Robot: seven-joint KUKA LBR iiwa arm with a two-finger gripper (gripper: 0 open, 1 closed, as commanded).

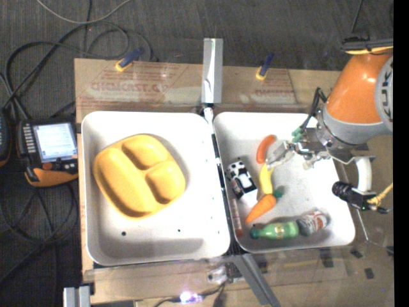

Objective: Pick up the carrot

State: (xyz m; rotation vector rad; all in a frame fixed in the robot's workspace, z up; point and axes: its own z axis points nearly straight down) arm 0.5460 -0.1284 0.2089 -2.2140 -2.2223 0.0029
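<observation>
On my tabletop [166, 85] the left bin [108, 235] holds a yellow three-compartment plate [139, 174]. My right bin [243, 130] holds a black-and-white toy cow [241, 176], a yellow banana [265, 178], an orange-red sausage-shaped piece [265, 148], a green bottle [276, 229] and a tipped can [313, 222].

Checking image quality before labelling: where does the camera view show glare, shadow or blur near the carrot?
Camera view: the carrot is sharp and evenly lit in the right bin; the yellow plate casts a soft shadow on the left bin floor; the tool looks slightly smeared; a bright glare spot sits below the bench edge.
</observation>
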